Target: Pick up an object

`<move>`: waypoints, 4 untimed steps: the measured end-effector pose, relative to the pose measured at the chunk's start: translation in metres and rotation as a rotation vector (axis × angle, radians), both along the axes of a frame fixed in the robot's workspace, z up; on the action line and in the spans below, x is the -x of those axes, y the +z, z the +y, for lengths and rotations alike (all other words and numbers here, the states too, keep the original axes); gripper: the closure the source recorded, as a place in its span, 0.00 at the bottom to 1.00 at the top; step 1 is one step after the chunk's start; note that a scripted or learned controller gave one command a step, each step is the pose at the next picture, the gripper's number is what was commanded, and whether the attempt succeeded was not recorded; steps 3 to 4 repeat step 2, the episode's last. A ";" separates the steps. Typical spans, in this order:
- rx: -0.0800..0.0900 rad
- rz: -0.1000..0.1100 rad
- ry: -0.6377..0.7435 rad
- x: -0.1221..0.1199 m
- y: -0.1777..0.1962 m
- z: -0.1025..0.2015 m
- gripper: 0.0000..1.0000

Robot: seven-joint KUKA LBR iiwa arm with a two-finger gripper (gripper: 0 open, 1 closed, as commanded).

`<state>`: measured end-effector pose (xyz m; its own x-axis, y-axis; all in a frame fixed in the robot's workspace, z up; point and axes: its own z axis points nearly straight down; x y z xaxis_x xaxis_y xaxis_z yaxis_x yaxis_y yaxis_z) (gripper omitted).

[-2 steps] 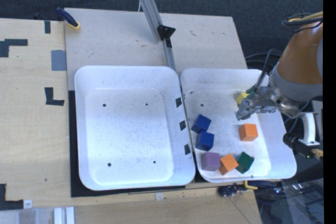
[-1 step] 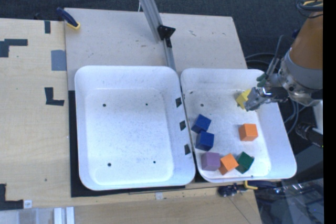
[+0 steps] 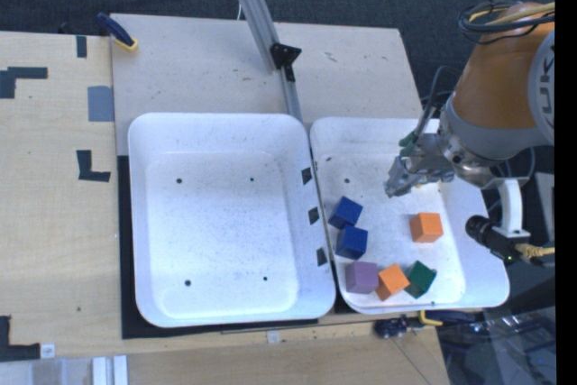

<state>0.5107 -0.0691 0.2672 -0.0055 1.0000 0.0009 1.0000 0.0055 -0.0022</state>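
The gripper (image 3: 401,183) hangs over the right bin (image 3: 361,135), right of centre in the frame; whether its fingers are apart or together I cannot tell, and nothing shows between them. Below it lie small blocks: two blue (image 3: 345,213), two orange (image 3: 425,226), a purple (image 3: 363,276) and a green (image 3: 420,278). They look light, stiff and smooth. The lone orange block stands apart, so its flat opposite sides seem the easiest hold.

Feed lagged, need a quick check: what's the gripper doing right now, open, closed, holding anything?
Gripper: cannot be told. It sits above the right bin, no block seen in it.
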 end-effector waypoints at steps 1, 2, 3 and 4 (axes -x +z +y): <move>-0.001 0.001 0.002 -0.002 -0.018 0.058 1.00; 0.000 0.002 0.002 0.003 -0.032 0.115 1.00; 0.000 0.002 0.002 0.003 -0.032 0.115 1.00; 0.000 0.002 0.002 0.003 -0.032 0.115 1.00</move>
